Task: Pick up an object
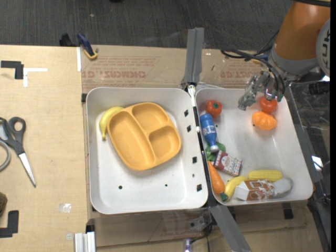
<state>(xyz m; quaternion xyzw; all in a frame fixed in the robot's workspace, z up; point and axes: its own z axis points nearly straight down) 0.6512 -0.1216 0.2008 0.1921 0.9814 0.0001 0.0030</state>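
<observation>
Camera view: gripper (254, 94) hangs spread, grasping nothing, just beside the toy tomato (268, 104); no pick made yet.

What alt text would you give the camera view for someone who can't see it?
A gripper hangs over the right bin, near a tomato and an orange. The left bin holds a yellow divided plate and a banana.

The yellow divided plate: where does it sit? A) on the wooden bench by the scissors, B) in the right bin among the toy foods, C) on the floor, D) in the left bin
D: the yellow divided plate lies in the left bin, with a banana tucked against its left edge.
</observation>
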